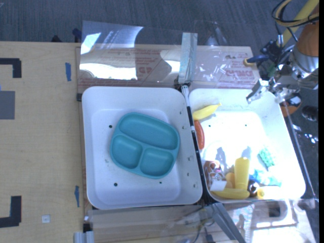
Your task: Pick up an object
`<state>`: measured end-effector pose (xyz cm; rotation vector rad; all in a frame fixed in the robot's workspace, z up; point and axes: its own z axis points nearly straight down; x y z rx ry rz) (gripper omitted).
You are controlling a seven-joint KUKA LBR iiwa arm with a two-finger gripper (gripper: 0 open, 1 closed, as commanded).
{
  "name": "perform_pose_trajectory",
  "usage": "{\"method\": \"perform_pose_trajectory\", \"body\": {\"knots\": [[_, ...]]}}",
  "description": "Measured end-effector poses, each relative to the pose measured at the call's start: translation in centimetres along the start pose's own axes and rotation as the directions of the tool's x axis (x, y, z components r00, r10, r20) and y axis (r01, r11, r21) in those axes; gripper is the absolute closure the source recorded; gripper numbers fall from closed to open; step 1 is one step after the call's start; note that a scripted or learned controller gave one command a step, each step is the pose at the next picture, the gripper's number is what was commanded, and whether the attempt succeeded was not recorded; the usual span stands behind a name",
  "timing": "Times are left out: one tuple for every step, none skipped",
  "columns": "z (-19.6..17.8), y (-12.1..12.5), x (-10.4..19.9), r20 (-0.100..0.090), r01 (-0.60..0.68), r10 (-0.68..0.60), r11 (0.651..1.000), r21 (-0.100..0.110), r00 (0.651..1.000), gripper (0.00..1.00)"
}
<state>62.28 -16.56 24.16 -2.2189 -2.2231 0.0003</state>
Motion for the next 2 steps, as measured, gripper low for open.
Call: {"method": "perform_pose_trajectory", "body": {"knots": [[6.3, 3.5, 4.4, -0.002, 0.228, -0.228, 0.974, 0.004, 0.974, 0.0], [15.6, 4.4, 5.9, 0.001, 0.249, -0.249, 0.968, 0.001, 0.968, 0.0]]}}
